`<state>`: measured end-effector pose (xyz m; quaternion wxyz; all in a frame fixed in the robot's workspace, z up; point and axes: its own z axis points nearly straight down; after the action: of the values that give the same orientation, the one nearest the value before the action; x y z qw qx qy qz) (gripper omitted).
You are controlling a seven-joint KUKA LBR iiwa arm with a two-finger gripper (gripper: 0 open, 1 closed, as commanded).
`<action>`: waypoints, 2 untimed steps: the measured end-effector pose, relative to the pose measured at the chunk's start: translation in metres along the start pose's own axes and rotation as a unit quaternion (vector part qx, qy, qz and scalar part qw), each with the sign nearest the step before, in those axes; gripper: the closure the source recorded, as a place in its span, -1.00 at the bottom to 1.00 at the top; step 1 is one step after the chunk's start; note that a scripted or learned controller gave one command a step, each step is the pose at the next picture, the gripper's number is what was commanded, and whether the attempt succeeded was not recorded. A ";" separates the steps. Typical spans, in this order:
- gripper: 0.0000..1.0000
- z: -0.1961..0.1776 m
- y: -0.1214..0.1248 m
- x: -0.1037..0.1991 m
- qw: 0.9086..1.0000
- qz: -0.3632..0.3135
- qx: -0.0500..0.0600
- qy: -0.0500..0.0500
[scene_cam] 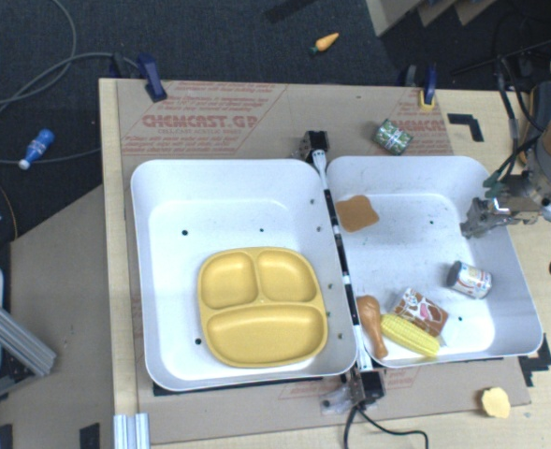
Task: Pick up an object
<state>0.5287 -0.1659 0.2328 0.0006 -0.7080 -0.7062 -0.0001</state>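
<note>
My gripper [481, 215] hangs over the right rim of the right bin [401, 171], with nothing seen in it. Down in that bin a small silver can [470, 280] lies on its side, just below the gripper. Toward the front edge sit a yellow corn cob [410, 335], an orange-brown sausage [370, 324] and a brown-and-white snack pack [422, 311], close together. A flat brown piece [356, 212] rests at the back left of the bin.
The left bin [163, 195] holds a yellow divided plate [261, 305]. A green can [392, 137] stands on the board behind the right bin. A yellow lump [495, 401] lies at the front right corner. Clamps and cables line the back edge.
</note>
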 end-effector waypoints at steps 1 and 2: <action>1.00 0.078 -0.051 0.021 1.000 -0.001 0.005 0.002; -1.00 0.074 -0.047 0.020 1.000 -0.001 0.000 0.000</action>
<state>0.4813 -0.1458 0.1592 0.0001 -0.7073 -0.7069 0.0001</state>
